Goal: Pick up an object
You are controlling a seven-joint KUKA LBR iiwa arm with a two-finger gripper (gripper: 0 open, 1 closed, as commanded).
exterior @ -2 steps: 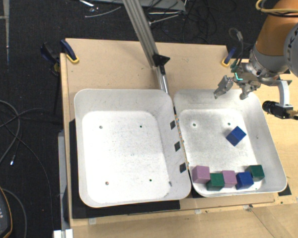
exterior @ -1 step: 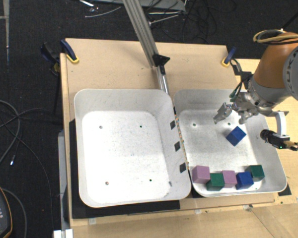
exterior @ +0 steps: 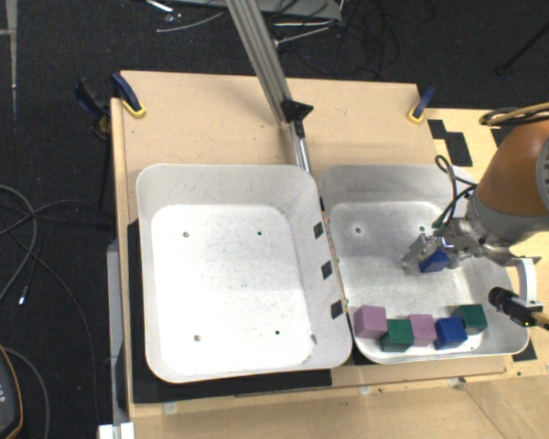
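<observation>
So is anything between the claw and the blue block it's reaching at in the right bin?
Nothing visible. The claw sits right at the small blue block on the floor of the shallow white right bin. The row of purple, green and blue blocks lies apart along the bin's near wall, out of the way.

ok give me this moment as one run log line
arm: over right bin | hand: low, at a blue block | grasp: unconfirmed | row of five blocks at front edge: untouched

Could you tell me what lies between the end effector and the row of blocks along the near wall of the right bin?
In the camera view, bare white bin floor separates the end effector from the row of blocks.
</observation>
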